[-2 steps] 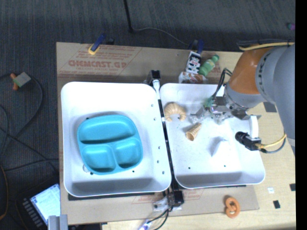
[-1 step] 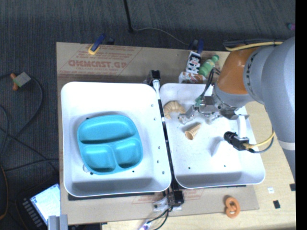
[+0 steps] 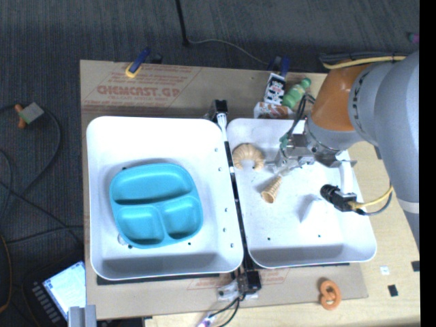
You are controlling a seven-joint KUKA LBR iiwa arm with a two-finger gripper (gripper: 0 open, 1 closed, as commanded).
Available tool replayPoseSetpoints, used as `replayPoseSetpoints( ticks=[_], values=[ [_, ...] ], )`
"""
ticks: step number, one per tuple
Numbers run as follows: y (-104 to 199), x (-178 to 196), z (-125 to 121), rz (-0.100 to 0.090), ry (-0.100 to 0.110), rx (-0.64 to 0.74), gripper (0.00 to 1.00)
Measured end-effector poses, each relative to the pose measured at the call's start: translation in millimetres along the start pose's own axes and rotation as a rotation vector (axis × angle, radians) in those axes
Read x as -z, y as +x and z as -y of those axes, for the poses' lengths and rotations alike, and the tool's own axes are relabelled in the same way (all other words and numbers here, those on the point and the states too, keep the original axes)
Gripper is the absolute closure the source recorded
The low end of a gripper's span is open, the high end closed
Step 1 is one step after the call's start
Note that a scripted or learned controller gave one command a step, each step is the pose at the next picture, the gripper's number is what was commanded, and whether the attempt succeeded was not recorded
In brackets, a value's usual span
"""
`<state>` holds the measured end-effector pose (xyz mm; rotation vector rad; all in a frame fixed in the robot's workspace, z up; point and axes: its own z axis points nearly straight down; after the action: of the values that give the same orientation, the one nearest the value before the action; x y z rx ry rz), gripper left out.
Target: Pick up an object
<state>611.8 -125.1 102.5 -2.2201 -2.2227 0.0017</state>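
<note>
Overhead view of a bench [image 3: 61, 182] that carried two shallow white bins side by side. The left bin [image 3: 204, 138] held a blue three-compartment tray [image 3: 155, 204], which lay flat toward the bin's near-left corner. In the right bin [image 3: 306, 240], a tan toy croissant [image 3: 247, 156] sat close to the left wall, toward the far-left corner. Near it, and clear of it, a tan waffle cone [image 3: 272, 190] lay on its side on the bin floor, left of centre. The grey arm reached in from the right, and its gripper [image 3: 289, 157] sat low over the far half of the right bin, between the croissant and the right wall, just beside the cone's far end (whether it touched the cone could not be told). Whether the gripper was open or closed could not be told either, and nothing was visibly held in it. On the bench outside the right bin's near edge lay a small orange ring-shaped piece [image 3: 330, 293].
</note>
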Motion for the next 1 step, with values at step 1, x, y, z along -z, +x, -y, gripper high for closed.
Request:
replayPoseSetpoints(
  ticks=[1],
  values=[
    [-62.1,85.6,-57.0,0.003,-0.004,0.000,1.00]
  ],
)
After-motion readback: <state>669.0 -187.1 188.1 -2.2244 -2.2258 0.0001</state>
